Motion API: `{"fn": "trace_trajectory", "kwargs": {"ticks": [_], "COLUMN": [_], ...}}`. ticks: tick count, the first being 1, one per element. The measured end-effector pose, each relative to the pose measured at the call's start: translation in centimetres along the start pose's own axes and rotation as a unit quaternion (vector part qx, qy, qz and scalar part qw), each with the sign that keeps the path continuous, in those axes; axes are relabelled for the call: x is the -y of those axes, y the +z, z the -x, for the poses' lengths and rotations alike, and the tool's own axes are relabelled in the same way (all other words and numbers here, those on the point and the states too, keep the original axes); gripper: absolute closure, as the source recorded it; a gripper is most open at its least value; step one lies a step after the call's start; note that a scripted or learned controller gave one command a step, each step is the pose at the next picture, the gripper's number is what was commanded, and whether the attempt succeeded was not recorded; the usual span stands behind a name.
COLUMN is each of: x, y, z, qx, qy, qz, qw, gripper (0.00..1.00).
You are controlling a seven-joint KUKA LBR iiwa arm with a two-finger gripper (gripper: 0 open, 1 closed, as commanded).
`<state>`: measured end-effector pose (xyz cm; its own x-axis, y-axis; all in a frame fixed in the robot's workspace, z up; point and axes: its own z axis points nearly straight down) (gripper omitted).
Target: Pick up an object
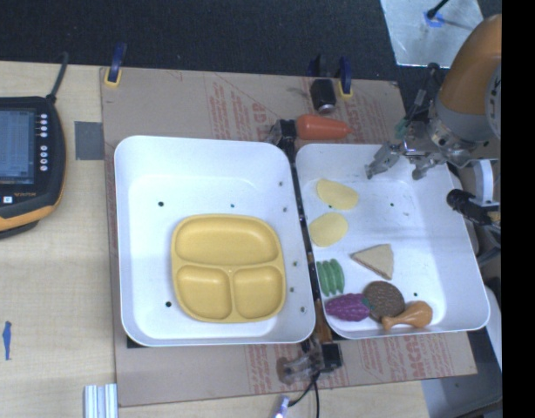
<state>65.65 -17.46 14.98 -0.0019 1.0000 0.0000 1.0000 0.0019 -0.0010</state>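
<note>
The claw hung over the far right corner of the right bin, with its two fingers spread apart and nothing between them; whether the tips touched the bin floor could not be told. The grey arm with its orange band entered from the right. The objects available for picking lay in the left and near portions of the right bin, well apart from the claw: two pale yellow slices, one behind the other, a tan wedge, a green pod piece, a purple piece, a dark round patty and a brown drumstick-shaped piece. The left bin held a yellow three-compartment tray. An orange carrot-shaped item rested on the cardboard sheet beyond the bins. A handheld control pendant lay at the left of the desk
</note>
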Motion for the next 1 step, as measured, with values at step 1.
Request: {"fn": "trace_trajectory", "kwargs": {"ticks": [1], "x": [4.44], "y": [-1.78], "z": [-6.48], "qx": [0.000], "qy": [-0.002], "qz": [-0.001], "qw": [1.0000], "gripper": [0.00]}}
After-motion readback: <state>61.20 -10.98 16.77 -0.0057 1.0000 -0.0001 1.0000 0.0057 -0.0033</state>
